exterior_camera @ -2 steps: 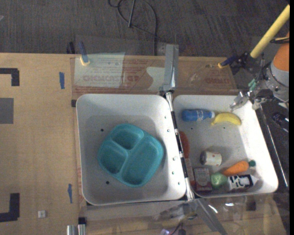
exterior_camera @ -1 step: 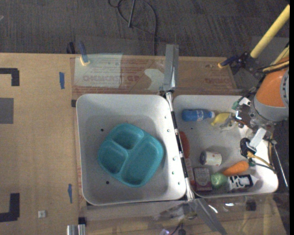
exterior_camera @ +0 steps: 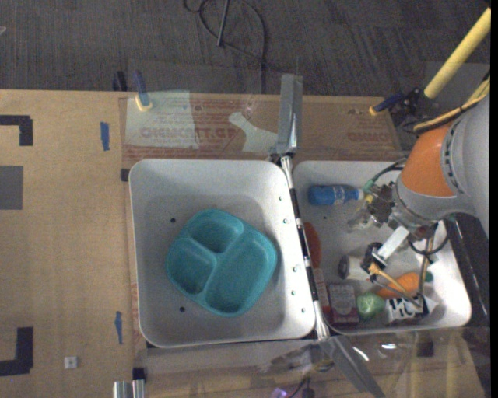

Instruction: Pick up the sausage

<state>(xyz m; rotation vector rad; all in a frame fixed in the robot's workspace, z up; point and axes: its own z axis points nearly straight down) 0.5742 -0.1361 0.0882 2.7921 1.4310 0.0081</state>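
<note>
floor [exterior_camera: 93, 39]: dark grey carpet along top of view | black cable [exterior_camera: 222, 23] looped on it | bench [exterior_camera: 62, 256]: pale tan board, even soft light | black corner marks [exterior_camera: 26, 132] at left edge | grey square [exterior_camera: 9, 187] between them | blue tape strips [exterior_camera: 104, 136] | clear sheet [exterior_camera: 167, 116] taped at far edge

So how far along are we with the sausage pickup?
Nothing looks done: the sausage lies along the left wall of the right bin, untouched. In hand: the gripper hangs over that bin near the blue bottle, apart from the sausage. Left: move across, descend, grasp and lift.
</note>
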